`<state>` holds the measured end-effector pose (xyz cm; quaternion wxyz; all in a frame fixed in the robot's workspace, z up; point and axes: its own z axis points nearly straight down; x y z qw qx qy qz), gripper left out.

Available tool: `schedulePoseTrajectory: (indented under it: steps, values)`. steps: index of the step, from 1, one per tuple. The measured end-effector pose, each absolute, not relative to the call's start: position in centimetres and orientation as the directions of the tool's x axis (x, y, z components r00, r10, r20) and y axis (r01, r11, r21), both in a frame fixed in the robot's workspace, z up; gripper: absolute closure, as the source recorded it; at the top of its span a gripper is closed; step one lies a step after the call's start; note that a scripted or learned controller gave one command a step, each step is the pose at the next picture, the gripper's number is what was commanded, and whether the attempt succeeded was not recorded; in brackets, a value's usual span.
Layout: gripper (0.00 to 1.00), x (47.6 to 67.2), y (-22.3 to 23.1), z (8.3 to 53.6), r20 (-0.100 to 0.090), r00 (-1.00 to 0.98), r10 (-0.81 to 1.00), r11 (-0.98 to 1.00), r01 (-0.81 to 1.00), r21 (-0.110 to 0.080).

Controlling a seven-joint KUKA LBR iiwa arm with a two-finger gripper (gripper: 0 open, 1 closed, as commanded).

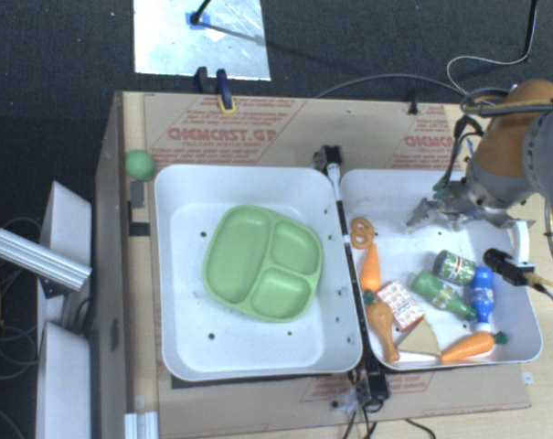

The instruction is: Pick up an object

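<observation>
the arm comes in from the right with its end effector low over the upper part of the right bin, above bare white floor; its prongs look spread, with nothing between them, so it carries nothing. no single object is named, so any of the toys will do, and they all lie crowded in the lower half of that bin — likely where loose things have slid and settled. nearest the end effector is a small green can, with a blue bottle just beside it and a green bottle lying aslant below. further left a carrot lies along the divider under an orange pretzel-like ring, then a red-and-white packet, a chicken drumstick and a second carrot by the near wall. the left bin bears a green divided plate, well apart from the work. a green ball rests on the worktop by the bin's far corner. the crowding is the trouble, i judge: the can and bottles touch or nearly so, and a black cable end hangs close by them.
</observation>
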<state>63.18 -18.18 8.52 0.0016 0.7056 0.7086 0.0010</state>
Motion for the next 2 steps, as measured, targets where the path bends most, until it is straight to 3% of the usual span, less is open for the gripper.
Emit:
schedulePoseTrajectory:
  steps: [1,2]
  values:
    - [0.0,65.6,-13.4,8.5,0.001,-0.006,1.0,0.006,1.0,0.004]
    - [0.0,60.6,-19.4,8.5,-0.003,-0.001,1.0,0.001,1.0,0.0]
